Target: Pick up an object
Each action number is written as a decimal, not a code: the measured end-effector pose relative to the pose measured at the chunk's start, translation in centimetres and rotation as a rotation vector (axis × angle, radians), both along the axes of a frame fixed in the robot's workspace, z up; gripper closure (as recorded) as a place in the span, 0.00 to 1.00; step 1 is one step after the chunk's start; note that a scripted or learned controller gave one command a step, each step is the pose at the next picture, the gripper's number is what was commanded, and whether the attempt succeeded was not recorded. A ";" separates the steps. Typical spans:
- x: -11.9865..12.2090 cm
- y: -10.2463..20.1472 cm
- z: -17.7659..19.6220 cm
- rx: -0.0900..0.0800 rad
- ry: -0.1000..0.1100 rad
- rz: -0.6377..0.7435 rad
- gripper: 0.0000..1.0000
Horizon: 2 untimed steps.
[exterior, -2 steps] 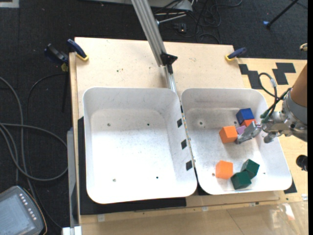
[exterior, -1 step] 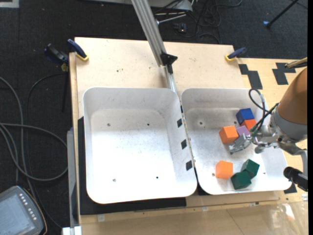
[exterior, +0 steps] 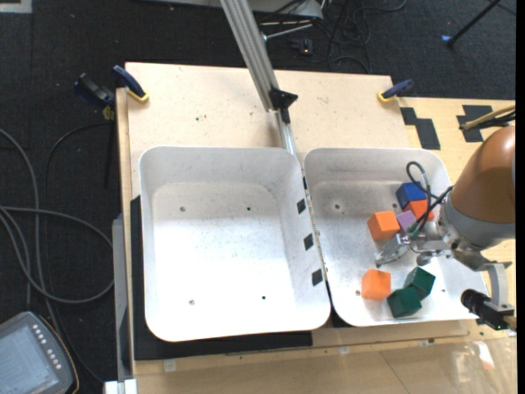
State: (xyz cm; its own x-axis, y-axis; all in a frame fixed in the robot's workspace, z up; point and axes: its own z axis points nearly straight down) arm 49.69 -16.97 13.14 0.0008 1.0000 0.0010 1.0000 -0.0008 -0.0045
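The right bin (exterior: 344, 187) holds several small blocks. An orange block (exterior: 382, 224) lies near its middle, with a purple block (exterior: 405, 219), a blue block (exterior: 409, 194) and a red-orange piece (exterior: 421, 208) just behind it. A second orange block (exterior: 376, 285) sits near the front, beside two dark green blocks (exterior: 404, 303) (exterior: 422, 281). My gripper (exterior: 399, 247) reaches in from the right and hangs low between the orange block and the green ones. Its metal fingers (exterior: 387, 255) point left, and I see nothing between them.
The left bin (exterior: 221, 236) stands beside the right one, and a slanted metal pole (exterior: 250, 43) comes down to where they join. Yellow-tipped clamps (exterior: 130, 84) (exterior: 394, 91) grip the board's back corners. The arm's bulky orange-banded wrist (exterior: 488, 191) overhangs the right bin's right edge.
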 end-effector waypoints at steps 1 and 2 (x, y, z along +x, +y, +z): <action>0.2 0.0 1.3 -0.002 -0.006 0.001 1.00; 0.8 0.3 7.5 -0.003 -0.012 0.005 1.00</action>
State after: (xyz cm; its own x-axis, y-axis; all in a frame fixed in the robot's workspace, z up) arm 50.50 -16.63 20.62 -0.0038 1.0000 -0.0025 1.0000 0.0039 0.0073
